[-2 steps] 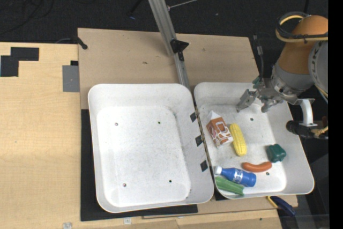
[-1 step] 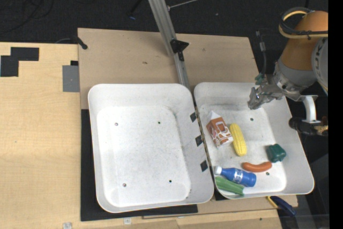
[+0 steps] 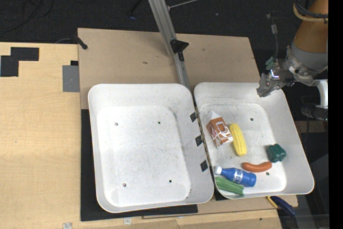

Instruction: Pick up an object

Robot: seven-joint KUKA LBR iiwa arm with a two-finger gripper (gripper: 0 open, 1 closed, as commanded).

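The objects to pick from all lie in the right bin (image 3: 289, 115), the white shallow tray on the right side of the desk. Near its left wall sits a small brown and white carton (image 3: 219, 132), tilted, with a yellow corn cob (image 3: 238, 139) just beside it on the right. Below them, toward the bin's near edge, lies an orange-red sausage (image 3: 256, 167), and to its right a dark green block (image 3: 276, 153) near the right wall. At the near left corner a blue bottle (image 3: 237, 176) with a white cap lies on its side, touching a green vegetable-shaped piece (image 3: 230, 186) just below it.

The left bin (image 3: 102, 115) sits edge to edge with the right one, joined by small black clips along the shared rim. Both rest on a tan board (image 3: 128, 56) on the desk; a lighter wood-patterned surface (image 3: 37, 142) lies to the left. A grey metal rail (image 3: 161, 13) slants down from the top toward the gap between the bins. The floor behind is dark, with cables.

The arm (image 3: 311, 35) enters from the right. Its hand (image 3: 266, 86) hovers over the far right corner of the right bin, well apart from all the objects, holding nothing visible. I cannot tell whether the hand is open or closed.
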